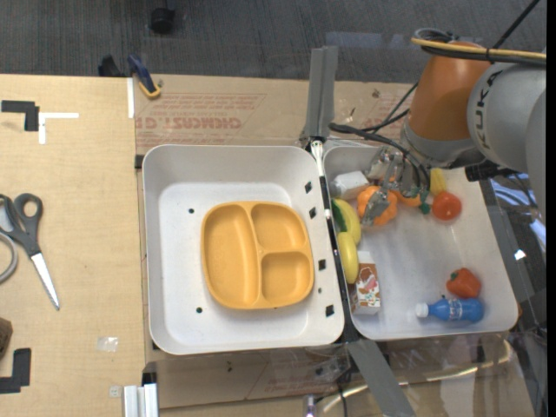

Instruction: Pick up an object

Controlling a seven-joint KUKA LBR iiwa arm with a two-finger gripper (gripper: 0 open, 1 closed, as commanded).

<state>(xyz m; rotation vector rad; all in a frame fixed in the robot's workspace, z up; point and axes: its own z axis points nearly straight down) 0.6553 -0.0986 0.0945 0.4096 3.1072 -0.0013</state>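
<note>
Counter: pale wood board with a brown cardboard sheet under two shallow white bins side by side; dark grey carpet shows beyond the far edge, and scissors [33, 241] lie near the left edge.
Left bin [169, 233]: holds a yellow three-part tray [258, 254], flat and about centred.
Right bin [417, 272]: holds the small toys and the arm's working end.
Arm [486, 102]: comes in from the far right corner, its orange band above the wrist, wrist bent down over the far left part of the right bin, with black cables trailing along its left side.
Tool [388, 194]: lowered among the toys by the bin's far left corner; its metal parts sit right on the orange fruit; whether it is spread or closed I cannot tell.
Orange fruit [380, 208]: round, orange, with a small green bit on top, partly covered by the tool; too round to show a long axis.
Bananas [346, 233]: two pieces, yellow with a green one beside them, along the bin's left wall, long axis running far to near.
Carton [367, 287]: small, red and white, just nearer than the bananas, long axis far to near.
Blue bottle [452, 311]: lying on its side at the near edge, white cap pointing left.
Red pepper [464, 281]: just beyond the bottle.
Red tomato [446, 206]: right of the tool, beside a thin yellow piece.
White block [348, 182]: in the far left corner.
</note>
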